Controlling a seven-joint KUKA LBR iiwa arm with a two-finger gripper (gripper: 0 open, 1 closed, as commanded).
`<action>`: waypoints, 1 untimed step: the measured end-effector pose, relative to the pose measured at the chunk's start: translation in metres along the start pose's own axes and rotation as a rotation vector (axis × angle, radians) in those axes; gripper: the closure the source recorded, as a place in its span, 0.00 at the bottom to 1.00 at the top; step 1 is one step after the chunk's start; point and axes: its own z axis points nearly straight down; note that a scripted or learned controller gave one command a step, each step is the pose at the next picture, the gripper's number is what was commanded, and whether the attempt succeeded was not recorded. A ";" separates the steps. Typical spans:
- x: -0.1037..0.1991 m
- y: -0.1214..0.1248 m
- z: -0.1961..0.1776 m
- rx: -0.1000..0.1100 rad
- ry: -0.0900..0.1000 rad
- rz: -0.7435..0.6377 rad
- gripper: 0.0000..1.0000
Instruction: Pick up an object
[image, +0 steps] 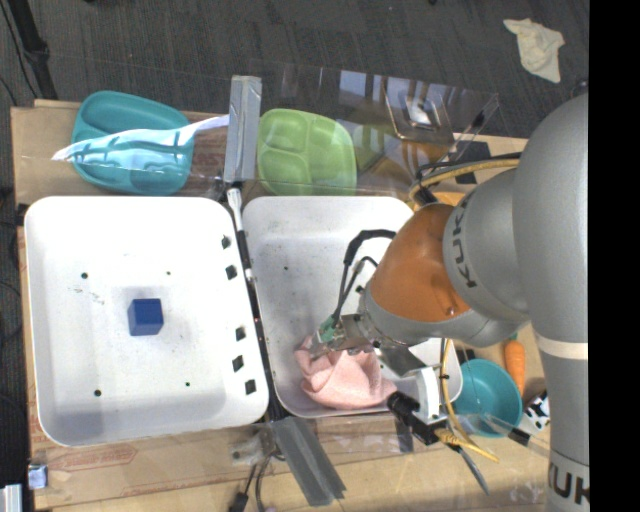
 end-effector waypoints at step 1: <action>0.000 0.000 0.000 -0.001 0.000 0.000 0.00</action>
